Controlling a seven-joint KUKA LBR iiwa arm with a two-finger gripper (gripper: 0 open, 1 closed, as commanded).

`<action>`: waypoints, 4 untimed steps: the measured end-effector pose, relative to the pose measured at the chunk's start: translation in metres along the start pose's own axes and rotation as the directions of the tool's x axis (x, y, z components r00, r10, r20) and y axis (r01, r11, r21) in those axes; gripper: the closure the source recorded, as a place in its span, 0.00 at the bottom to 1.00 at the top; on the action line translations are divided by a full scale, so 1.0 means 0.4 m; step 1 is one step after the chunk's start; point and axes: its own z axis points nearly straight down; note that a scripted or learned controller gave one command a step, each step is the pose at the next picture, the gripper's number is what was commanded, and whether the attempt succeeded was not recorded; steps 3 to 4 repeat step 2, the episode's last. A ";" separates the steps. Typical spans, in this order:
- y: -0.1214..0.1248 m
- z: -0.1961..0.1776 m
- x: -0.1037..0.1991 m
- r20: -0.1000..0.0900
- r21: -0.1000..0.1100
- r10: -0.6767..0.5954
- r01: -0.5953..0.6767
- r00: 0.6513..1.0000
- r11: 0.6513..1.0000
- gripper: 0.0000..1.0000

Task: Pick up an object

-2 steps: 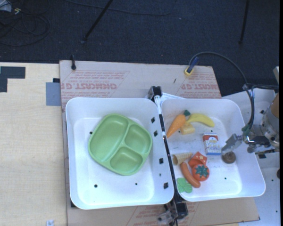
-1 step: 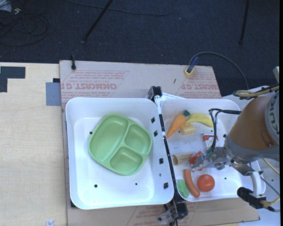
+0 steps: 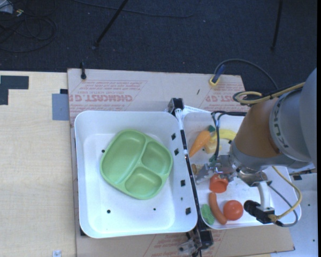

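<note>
Now we see the pincer [image 3: 218,174] down in the right bin [image 3: 290,190], just above and touching a small red tomato-like piece [image 3: 218,184], though we cannot tell its opening.

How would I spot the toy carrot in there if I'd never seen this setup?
Find the two white bins; take the right bin, under the grey arm. Near its far left corner lies the carrot, beside a yellow banana. It is the one tapered orange piece; the reddish toys nearer the camera are round or sausage-shaped.
</note>
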 end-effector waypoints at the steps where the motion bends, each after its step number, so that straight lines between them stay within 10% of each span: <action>1: 0.000 -0.024 -0.001 -0.003 0.004 0.004 -0.004 1.000 1.000 1.00; 2: 0.094 -0.248 0.093 0.002 0.002 0.000 0.000 1.000 1.000 1.00; 4: 0.094 -0.248 0.093 0.002 0.002 0.000 0.000 1.000 1.000 1.00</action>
